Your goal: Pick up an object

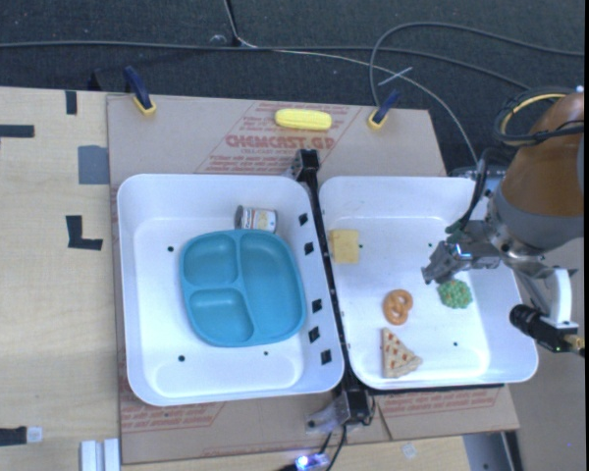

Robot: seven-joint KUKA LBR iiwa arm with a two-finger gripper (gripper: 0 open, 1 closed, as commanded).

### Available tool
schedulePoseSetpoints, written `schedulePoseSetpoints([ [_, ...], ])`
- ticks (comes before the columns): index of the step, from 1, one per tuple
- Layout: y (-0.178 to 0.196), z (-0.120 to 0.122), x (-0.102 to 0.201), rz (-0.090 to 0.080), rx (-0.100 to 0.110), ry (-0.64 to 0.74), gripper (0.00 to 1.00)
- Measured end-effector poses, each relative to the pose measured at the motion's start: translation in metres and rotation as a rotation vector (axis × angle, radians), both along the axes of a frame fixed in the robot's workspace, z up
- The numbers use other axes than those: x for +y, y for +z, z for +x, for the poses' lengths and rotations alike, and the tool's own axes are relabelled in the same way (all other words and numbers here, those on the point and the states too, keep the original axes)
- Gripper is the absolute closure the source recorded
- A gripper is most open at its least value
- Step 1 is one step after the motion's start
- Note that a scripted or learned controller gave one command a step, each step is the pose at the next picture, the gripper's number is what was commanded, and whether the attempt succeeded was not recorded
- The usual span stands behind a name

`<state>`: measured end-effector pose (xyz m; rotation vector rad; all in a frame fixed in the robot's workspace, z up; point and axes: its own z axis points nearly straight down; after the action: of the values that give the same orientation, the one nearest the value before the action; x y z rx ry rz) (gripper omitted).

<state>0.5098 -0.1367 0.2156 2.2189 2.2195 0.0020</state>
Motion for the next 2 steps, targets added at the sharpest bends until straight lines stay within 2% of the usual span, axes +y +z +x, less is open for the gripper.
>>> schedulePoseSetpoints([
  [1,0.048,0.001,0.009,0.0,-0.001,0.002,1.0],
  [2,0.038,0.014,0.068,0.002,0.005,0.006,1.0],
])
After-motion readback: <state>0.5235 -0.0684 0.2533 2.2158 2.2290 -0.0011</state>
